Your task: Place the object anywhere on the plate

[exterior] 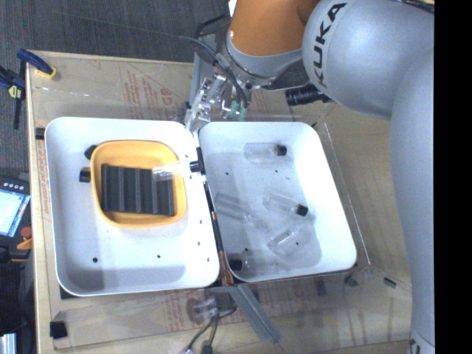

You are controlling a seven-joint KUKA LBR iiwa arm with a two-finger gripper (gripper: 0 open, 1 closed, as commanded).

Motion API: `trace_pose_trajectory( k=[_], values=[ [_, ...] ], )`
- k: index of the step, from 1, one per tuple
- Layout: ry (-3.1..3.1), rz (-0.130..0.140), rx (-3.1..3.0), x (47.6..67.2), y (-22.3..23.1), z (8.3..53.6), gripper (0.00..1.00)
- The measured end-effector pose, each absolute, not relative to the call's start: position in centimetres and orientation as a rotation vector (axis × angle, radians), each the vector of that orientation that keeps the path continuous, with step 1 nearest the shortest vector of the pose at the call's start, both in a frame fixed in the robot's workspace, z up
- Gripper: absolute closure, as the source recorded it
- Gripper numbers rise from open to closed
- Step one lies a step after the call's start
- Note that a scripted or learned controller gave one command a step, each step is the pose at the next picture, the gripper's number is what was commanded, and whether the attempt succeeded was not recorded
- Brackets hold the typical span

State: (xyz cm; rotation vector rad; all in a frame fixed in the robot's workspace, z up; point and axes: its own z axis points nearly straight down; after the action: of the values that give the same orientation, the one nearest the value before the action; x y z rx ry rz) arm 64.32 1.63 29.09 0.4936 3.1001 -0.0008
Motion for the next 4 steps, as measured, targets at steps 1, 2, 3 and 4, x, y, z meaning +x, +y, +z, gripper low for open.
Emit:
trace_pose_trajectory(
  k=[1,2,3,4],
  values=[
    [3.135,-0.001,0.115,62.8,2.6,40.6,1.00],
    [3.132,-0.003,0.112,62.8,2.7,41.7,1.00],
    [3.128,-0.006,0.111,62.9,2.7,42.8,1.00],
    [3.125,-0.009,0.111,63.0,2.7,43.9,1.00]
  ],
)
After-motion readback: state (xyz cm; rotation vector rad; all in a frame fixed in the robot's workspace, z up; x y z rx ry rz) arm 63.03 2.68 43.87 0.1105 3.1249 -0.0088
